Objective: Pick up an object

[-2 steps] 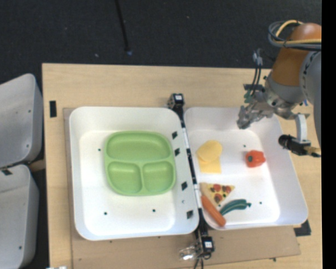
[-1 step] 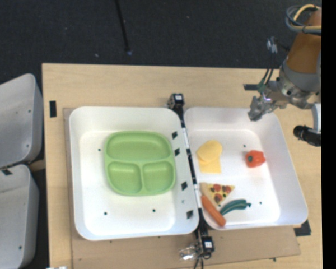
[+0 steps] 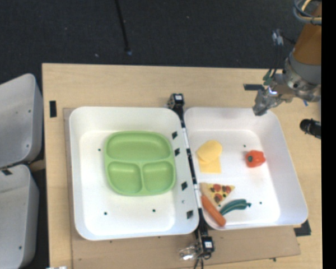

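Wooden bench, two white bins side by side.
Gripper above right bin far rim (finger state indiscernible); red pepper, cheese below.

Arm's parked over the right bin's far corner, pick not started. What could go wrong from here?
1. The pizza slice, carrot and green pepper lie crowded at the right bin's near-left corner; a grasp there may catch two or hit the wall.
2. The cheese slices lie flat, so fingers may slide over them.
3. The red pepper looks rounded and might roll away when the gripper closes.
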`<state>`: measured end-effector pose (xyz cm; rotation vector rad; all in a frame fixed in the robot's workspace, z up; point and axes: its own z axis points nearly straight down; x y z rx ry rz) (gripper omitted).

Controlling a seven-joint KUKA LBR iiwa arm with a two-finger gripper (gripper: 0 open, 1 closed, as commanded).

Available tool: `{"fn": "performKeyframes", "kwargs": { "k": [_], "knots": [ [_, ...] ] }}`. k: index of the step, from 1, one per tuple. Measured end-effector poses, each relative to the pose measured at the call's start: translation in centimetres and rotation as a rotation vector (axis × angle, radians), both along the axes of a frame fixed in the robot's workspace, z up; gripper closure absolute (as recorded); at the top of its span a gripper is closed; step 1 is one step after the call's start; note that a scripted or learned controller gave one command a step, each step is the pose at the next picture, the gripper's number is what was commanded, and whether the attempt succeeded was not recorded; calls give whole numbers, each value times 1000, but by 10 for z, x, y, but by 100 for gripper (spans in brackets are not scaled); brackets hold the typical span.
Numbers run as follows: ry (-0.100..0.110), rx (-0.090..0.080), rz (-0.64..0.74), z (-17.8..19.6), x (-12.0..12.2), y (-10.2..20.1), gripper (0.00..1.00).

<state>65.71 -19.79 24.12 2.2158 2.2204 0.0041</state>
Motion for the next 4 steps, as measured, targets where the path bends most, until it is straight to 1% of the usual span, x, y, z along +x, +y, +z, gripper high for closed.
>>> {"fn": "performKeyframes", "kwargs": {
  "k": [1,3,4],
  "knots": [
    [5,1,3,0,-10,47,100],
    [6,1,2,-16,-57,134,100],
    [6,3,3,-12,-73,173,100]
  ]
}}
